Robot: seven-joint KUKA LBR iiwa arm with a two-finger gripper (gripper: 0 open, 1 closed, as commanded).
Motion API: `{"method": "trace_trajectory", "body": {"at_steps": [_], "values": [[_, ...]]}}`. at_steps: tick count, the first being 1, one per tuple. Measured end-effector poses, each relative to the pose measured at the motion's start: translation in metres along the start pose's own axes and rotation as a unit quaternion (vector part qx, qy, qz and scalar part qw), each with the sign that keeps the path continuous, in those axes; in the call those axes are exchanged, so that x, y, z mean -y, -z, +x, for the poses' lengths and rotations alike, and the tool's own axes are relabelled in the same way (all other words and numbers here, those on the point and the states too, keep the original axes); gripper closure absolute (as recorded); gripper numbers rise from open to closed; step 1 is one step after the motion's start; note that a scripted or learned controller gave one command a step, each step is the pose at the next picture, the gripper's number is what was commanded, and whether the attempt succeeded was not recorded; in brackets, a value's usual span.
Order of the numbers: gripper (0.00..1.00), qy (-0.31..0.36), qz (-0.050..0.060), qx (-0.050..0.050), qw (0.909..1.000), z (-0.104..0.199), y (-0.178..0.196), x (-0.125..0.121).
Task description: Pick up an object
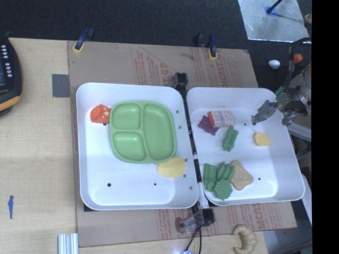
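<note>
Nothing lifted yet. Gripper (263, 113) poised at the right bin's (296, 173) two o'clock rim, jaws seemingly apart, clamped on nothing. Nearest candidate: yellow piece (261, 138) lying at five o'clock from it, just beside. Descent, closing, lift all left.

So the bins sit on a brown cardboard sheet (159, 62) with red print on it, held down along the far edge by a yellow-tipped clamp (81, 39) and a blue one (212, 47). There's a black and orange controller thing (7, 73) at the left edge and a grey tape patch (60, 85) just beside the cardboard. Up in the dark far-right corner there's a pale square sheet (270, 12), and a small white ball (274, 64) below it.
</note>
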State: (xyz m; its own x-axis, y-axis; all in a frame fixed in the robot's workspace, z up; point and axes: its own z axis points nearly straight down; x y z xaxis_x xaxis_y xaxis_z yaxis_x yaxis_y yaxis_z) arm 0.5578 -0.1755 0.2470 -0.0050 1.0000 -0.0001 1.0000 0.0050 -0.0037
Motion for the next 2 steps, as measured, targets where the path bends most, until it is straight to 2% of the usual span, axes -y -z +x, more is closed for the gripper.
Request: {"method": "trace_trajectory", "body": {"at_steps": [1, 2], "values": [[0.0, 0.003, 0.004, -0.001, 1.0, 0.039, -0.164, -0.028], [1.0, 0.001, -0.001, 0.001, 1.0, 0.035, -0.145, -0.029]]}}
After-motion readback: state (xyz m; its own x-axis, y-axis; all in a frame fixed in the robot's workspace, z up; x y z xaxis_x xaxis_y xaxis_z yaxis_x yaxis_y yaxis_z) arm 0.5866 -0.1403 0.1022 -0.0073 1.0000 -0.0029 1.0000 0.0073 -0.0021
